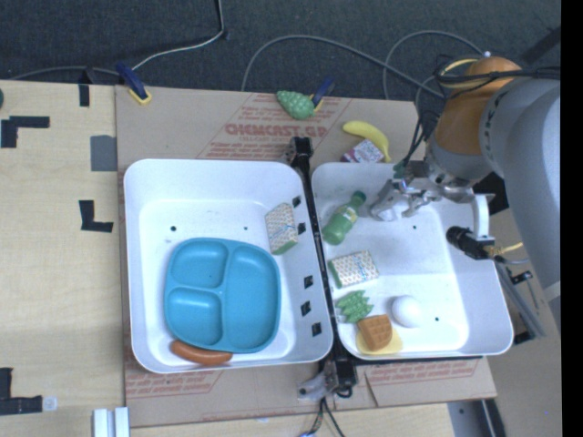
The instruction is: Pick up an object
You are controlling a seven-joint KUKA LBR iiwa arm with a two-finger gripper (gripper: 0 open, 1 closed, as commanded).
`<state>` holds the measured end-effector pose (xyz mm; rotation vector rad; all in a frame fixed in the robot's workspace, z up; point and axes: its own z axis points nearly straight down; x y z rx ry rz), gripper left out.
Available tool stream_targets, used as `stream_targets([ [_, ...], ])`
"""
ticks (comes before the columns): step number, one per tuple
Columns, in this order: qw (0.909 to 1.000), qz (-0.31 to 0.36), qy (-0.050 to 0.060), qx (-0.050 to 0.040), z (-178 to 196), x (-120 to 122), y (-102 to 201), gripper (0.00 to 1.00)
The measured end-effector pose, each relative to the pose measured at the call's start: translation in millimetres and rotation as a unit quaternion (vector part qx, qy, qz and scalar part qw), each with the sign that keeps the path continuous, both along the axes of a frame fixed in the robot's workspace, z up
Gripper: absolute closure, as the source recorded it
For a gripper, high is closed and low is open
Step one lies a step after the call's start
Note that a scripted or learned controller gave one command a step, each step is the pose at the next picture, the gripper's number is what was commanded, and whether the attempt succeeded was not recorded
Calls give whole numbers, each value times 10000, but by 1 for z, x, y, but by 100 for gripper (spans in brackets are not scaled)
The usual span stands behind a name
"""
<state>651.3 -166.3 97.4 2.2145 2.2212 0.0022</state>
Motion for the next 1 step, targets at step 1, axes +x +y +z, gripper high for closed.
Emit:
stream_targets([
  [1, 10000, -13, 28, 4, 35, -30, -38, 100],
])
